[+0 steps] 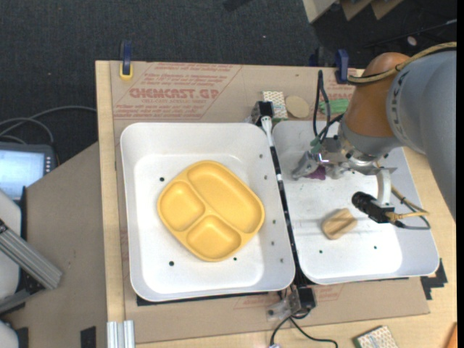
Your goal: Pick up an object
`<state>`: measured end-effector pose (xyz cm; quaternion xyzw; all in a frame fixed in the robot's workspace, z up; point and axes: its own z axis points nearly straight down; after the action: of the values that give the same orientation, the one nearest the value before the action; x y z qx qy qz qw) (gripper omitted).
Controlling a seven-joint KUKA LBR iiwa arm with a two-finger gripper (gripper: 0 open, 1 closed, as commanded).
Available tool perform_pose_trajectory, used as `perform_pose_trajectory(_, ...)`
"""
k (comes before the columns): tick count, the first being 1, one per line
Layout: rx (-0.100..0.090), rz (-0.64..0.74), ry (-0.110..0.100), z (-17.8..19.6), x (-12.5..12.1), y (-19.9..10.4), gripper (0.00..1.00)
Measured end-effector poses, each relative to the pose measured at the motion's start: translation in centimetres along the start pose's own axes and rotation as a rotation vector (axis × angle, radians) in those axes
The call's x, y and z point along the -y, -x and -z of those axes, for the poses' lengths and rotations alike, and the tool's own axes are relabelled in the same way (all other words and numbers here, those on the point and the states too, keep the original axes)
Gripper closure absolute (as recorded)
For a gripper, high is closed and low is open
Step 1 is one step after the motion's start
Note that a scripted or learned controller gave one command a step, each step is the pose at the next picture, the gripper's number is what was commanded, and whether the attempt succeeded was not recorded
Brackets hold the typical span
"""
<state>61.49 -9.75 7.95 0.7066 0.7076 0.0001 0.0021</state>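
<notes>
Where the grey arm (428, 100) with its orange band (373, 104) is bent down from the view's right, the jaws are seen low over the far left part of the right bin (362, 261), close to its white floor. Whether the jaws are open or closed cannot be told, since they are viewed from above and partly masked by the wrist. A tan block (338, 223) is found in the same bin, nearer the camera than the jaws and slightly to their right in the view, lying flat and clearly apart from them. A yellow divided plate (210, 209) is seen well to the view's left of the jaws, in the left bin (145, 158), with its three compartments turned upward. Both bins are carried side by side, touching, on a worktop (181, 96) covered with printed brown cardboard.
</notes>
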Motion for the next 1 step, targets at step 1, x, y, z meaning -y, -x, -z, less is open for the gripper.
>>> perform_pose_trajectory(1,-0.001,-0.002,0.003,1.62,0.09,-0.06,1.0)
